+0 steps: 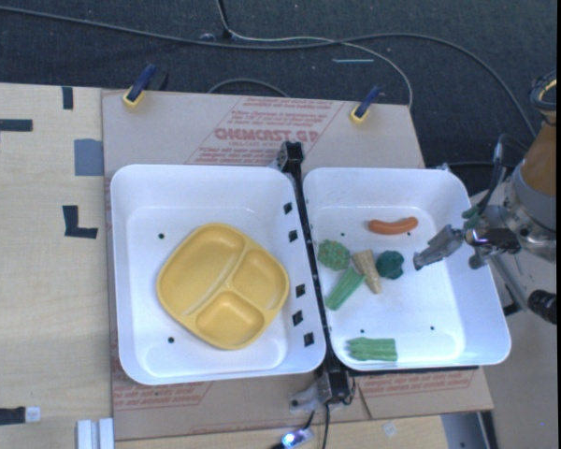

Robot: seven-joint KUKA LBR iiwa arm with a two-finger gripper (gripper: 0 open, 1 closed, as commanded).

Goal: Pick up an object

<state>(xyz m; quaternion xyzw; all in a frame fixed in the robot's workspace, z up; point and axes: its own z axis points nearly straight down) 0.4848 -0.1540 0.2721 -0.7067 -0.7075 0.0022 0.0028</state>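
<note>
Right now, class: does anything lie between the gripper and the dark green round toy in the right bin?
Nothing visible does. The gripper sits just to the camera view's right of the dark green round toy, with bare floor of the right bin between them. The orange sausage lies further back, off that line.

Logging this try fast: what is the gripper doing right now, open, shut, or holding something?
Gripper: over the right bin's right side, near the dark green piece; open or shut cannot be told, and nothing is seen in its grasp.

Smooth glossy white plastic bins (131, 251), matt yellow plastic tray (222, 284), brown printed cardboard sheet (252, 129) beneath, pale wood-look bench (37, 325), dark rough carpet-like floor (93, 54), dull grey metal gripper (428, 253), rubbery toy foods.
</note>
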